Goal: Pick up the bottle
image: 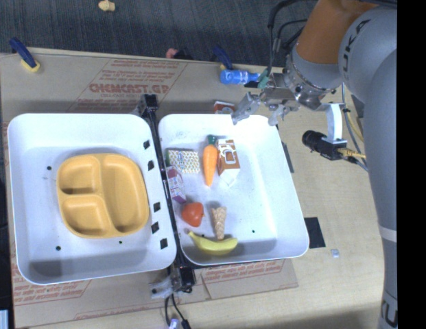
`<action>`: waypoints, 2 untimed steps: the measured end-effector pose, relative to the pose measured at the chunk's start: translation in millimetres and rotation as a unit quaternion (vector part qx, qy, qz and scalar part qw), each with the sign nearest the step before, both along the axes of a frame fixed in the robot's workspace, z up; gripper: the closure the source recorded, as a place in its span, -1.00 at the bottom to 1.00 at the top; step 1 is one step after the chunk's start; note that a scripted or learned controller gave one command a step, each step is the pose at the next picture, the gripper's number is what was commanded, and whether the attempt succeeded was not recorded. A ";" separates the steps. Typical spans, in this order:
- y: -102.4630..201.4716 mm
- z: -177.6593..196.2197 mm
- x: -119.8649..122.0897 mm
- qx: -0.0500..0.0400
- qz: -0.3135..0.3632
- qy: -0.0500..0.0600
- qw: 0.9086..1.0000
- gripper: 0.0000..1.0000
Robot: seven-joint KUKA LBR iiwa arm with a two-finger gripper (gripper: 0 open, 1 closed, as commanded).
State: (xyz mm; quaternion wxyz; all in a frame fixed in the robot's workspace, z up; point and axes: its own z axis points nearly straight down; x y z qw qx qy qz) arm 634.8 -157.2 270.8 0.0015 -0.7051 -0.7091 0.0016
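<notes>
Camera view: gripper (257, 110) above right bin's (289, 204) far edge, fingers apart, holding nothing. You find no clear bottle; carton (228, 157) lies nearer, lower-left.

Looks like a robotics lab, grey industrial arm (363, 53) with loose cables, desk (336, 204) covered in taped cardboard (130, 81), blue clamps (24, 55), two white bins (20, 184), toy plastic food (209, 163), dark carpet (130, 12)

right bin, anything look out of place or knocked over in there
Nothing looks spilled or damaged. The carrot, carton, tomato, cone and banana lie loose in the right bin. The end effector hovers over its far rim.
</notes>
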 end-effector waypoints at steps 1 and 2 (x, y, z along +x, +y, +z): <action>0.6 10.2 0.3 0.000 0.002 0.001 1.000 1.00; -54.8 25.2 -68.4 0.000 -0.022 0.000 1.000 1.00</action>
